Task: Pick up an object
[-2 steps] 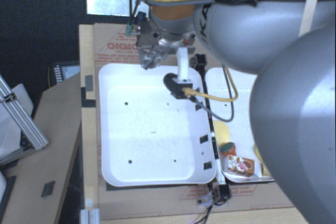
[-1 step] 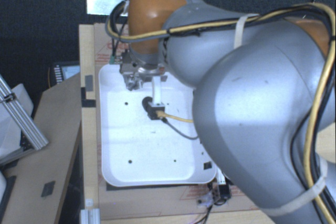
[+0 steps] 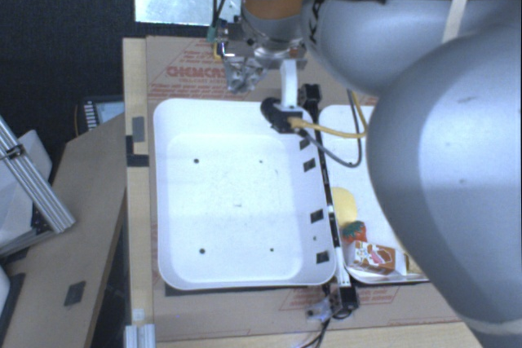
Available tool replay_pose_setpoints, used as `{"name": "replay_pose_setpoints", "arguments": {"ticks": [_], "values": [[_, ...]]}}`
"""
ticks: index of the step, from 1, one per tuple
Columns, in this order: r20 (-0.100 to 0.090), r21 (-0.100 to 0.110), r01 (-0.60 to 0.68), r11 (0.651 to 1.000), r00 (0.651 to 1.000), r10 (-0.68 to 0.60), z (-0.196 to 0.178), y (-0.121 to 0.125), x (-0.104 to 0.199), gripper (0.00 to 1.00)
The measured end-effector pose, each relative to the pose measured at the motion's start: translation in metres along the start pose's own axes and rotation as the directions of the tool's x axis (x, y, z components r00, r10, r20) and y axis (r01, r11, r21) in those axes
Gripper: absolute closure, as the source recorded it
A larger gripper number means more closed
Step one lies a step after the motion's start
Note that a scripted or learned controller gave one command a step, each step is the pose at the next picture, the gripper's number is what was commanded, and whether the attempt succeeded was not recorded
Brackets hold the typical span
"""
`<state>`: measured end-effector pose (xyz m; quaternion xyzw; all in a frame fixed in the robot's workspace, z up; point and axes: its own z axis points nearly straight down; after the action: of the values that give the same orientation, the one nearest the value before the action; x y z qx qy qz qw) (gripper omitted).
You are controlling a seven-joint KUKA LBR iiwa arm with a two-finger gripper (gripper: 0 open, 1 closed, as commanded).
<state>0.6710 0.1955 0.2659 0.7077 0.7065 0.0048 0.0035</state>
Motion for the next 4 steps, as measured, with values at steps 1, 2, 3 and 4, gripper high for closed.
{"name": "replay_pose_setpoints", "arguments": {"ticks": [1,2,3,4], "values": [[0.0,0.016,0.011,1.0,1.0,-0.011,0.025,-0.068,0.042,1.0],[0.006,0.026,0.002,1.0,1.0,-0.003,0.134,-0.126,0.038,1.0],[0.0,0.001,-0.001,1.0,1.0,0.001,0.086,-0.04,0.027,1.0],[0.0,0.008,0.001,1.0,1.0,-0.001,0.078,-0.043,0.028,1.0]]}}
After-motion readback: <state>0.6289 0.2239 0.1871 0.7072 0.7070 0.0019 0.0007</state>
